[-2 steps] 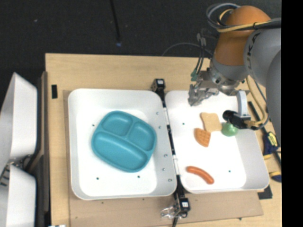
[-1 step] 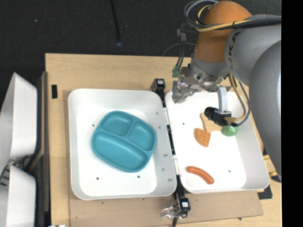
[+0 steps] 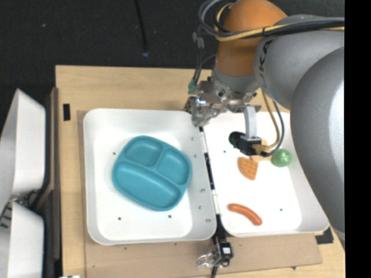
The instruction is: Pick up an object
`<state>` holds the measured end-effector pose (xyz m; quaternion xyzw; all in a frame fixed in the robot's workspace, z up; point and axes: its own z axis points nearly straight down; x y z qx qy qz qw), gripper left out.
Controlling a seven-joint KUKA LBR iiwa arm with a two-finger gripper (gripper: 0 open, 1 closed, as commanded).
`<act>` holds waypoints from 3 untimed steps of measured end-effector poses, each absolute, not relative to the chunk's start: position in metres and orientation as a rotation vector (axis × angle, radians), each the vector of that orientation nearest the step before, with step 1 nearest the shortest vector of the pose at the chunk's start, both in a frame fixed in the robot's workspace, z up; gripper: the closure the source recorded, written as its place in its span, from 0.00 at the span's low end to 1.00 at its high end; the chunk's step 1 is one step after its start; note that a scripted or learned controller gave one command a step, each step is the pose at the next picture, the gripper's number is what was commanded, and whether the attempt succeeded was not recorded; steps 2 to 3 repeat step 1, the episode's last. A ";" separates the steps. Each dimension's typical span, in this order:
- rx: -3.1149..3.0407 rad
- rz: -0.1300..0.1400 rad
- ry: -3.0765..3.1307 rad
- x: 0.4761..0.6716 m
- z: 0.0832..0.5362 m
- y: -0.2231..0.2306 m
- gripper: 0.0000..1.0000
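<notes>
- Arm (image 3: pixel 313 68), grey with an orange band, fills the right side; its bulk is cut off by the frame and covers the right bin's far right rim.
- Desk (image 3: pixel 127 86) of pale wood carries both bins. Its front right corner is hidden under the arm.
- Left bin (image 3: pixel 95 155), white and shallow, is fully in sight.
- Right bin (image 3: pixel 272 201) touches it along the middle seam, and its rear right corner is hidden behind the wrist.
- Teal divided plate (image 3: pixel 152 172) lies flat in the middle of the left bin, three compartments up.
- Tool (image 3: pixel 200 112) hangs over the rear end of the seam between the bins. It is a dark, glinting tangle from here, and I cannot tell whether it is spread or pressed together. Nothing is seen in it.
- Orange-red sausage (image 3: pixel 244 213) lies near the front of the right bin, well apart from the tool.
- Orange waffle-patterned wedge (image 3: pixel 248 168) lies mid-bin, point toward the front.
- Green ball (image 3: pixel 282 158) sits just right of the wedge, close to the arm's edge.
</notes>
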<state>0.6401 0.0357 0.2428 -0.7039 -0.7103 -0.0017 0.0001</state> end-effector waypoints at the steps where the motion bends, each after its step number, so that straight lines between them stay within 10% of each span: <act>1: -2.211 -0.002 -2.229 0.627 0.248 0.084 1.00; 3: -2.211 -0.002 -2.229 0.627 0.248 0.084 1.00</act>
